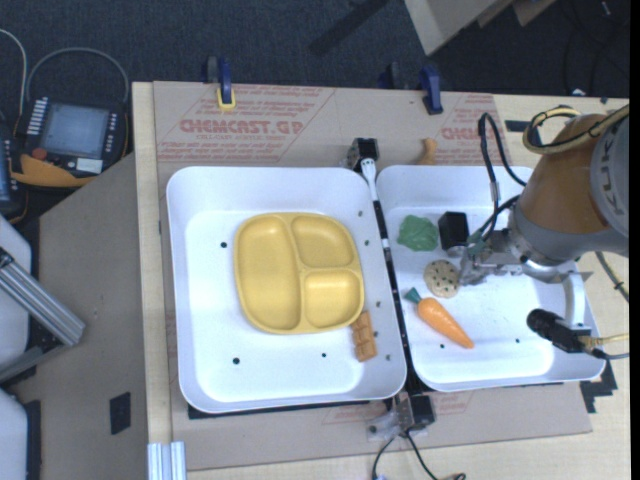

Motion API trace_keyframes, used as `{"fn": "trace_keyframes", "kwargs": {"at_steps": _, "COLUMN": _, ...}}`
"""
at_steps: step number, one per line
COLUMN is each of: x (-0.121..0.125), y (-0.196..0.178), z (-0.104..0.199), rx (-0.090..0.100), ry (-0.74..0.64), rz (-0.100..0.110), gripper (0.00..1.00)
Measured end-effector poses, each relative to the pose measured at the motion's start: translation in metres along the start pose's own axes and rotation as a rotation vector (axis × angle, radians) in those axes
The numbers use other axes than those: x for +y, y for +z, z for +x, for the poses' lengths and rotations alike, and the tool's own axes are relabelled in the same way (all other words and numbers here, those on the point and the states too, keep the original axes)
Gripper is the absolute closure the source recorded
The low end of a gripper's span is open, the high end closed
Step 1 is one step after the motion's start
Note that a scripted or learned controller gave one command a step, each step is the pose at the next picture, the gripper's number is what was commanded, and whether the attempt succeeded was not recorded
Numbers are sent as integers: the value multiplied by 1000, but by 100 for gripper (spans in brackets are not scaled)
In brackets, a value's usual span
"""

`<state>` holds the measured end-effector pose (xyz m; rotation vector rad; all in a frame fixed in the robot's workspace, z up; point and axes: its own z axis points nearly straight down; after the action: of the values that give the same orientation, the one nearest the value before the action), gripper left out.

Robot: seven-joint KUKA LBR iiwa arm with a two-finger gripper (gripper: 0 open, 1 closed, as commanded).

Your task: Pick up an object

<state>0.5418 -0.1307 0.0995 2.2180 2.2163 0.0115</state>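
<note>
In the right bin (500, 363) lie a round speckled cookie (440, 279), an orange carrot (444, 323) with a green tip, a green leafy piece (418, 233) and a small black block (453, 229). My gripper (469, 267) reaches in from the right and hangs low over this bin, right at the cookie's upper right edge, just below the black block. Nothing can be seen held in it. The carrot lies apart from it, toward the front.
The left bin (200, 298) holds a yellow divided plate (298, 271) and a small brown waffle-like piece (364, 339) by its front right corner. The wall between the bins (385, 258) runs just left of the cookie. The arm's grey and orange body covers the right bin's right side.
</note>
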Motion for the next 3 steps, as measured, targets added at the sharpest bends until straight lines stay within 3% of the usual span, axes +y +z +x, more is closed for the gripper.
{"fn": "trace_keyframes", "kwargs": {"at_steps": 1, "x": -1, "y": -43, "z": 0, "rx": -3, "ry": -1, "rz": 4, "gripper": 100}}
{"fn": "trace_keyframes", "kwargs": {"at_steps": 3, "x": -5, "y": -162, "z": -4, "rx": -4, "ry": -1, "rz": 0, "gripper": 100}}
